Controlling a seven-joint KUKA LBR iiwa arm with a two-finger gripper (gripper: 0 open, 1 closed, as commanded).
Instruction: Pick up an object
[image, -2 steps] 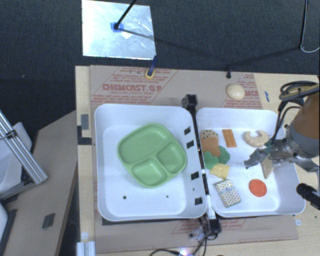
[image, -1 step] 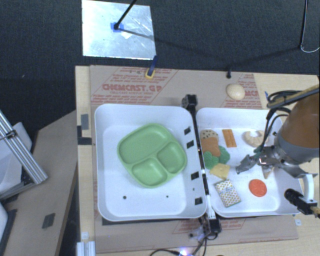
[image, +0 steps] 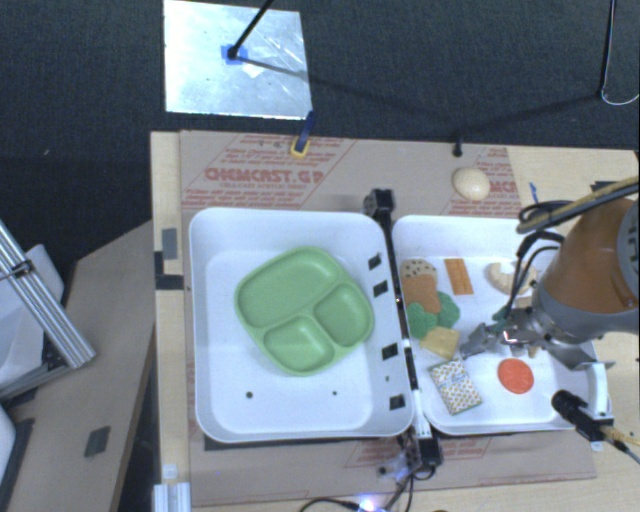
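Observation:
The right bin holds several small objects: a brown and white piece, an orange bar, a green lump, a pale yellow block, a patterned packet, a red disc and a cream piece. My gripper hangs low over the middle of this bin, just right of the yellow block and left of the red disc. Nothing shows between its fingers.
The left bin holds a green divided plate. A cream ball lies on the cardboard behind the right bin. The arm covers the right bin's right side. A black divider with clips runs between the bins.

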